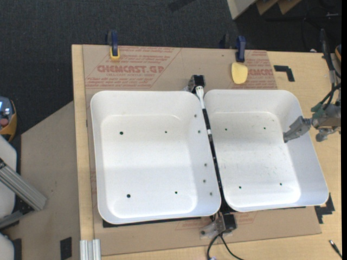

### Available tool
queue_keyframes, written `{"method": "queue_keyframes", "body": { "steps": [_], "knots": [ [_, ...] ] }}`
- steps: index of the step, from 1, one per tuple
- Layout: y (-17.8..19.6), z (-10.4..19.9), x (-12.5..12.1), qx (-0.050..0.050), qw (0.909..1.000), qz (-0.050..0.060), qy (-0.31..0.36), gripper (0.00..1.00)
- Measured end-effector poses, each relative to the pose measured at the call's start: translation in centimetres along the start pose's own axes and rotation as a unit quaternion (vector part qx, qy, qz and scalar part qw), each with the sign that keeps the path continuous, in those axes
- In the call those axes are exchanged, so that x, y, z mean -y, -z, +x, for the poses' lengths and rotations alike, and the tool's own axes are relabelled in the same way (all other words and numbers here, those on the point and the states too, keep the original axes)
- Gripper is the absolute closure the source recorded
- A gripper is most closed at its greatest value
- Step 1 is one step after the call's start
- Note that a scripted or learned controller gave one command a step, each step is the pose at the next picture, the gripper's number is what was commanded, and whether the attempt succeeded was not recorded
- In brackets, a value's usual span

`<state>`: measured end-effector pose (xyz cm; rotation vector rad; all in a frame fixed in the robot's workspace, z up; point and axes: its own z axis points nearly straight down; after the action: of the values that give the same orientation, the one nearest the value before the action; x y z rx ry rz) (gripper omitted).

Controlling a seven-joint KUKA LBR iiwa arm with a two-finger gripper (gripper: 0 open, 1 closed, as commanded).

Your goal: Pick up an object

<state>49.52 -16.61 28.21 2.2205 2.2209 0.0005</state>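
Task status: not started, by the look of it. No object lies in either bin, and nothing is seen between the fingers of the end effector (290,134), which sits at the right edge of the right bin (260,104), low over its rim. Whether its fingers are spread or pressed together cannot be told. The only loose item that could serve as the object is a small yellow piece (239,72), lying outside the bins on the far part of the surface, just beyond the right bin's far rim. The whole pick is therefore left to do, judged from this layout.

Surface (135,64): brown board printed with red lettering, held at its far edge by two blue clamps (113,38). Left bin (103,161) and right bin stand side by side, touching along a dark centre strip (209,140); both white, shallow, with small dark dots on their floors. A cable (217,245) leaves the near end of the strip.

Room: dark carpet (54,15) around the surface; wooden items at far right; metal framing at near left.
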Motion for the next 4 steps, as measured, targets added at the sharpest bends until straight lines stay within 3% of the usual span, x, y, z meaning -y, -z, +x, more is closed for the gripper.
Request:
{"method": "queue_keyframes", "body": {
  "steps": [1,2,3,4],
  "knots": [
    [9.1,8.2,1.5,0.000,1.0000,-0.003,0.004,0.00],
    [9.7,7.8,1.5,0.000,1.0000,-0.002,0.001,1.00],
    [3.6,11.3,-1.4,-0.001,1.0000,0.002,0.001,1.00],
    [7.0,11.4,1.7,0.000,1.0000,-0.002,0.000,1.00]
  ]
}}
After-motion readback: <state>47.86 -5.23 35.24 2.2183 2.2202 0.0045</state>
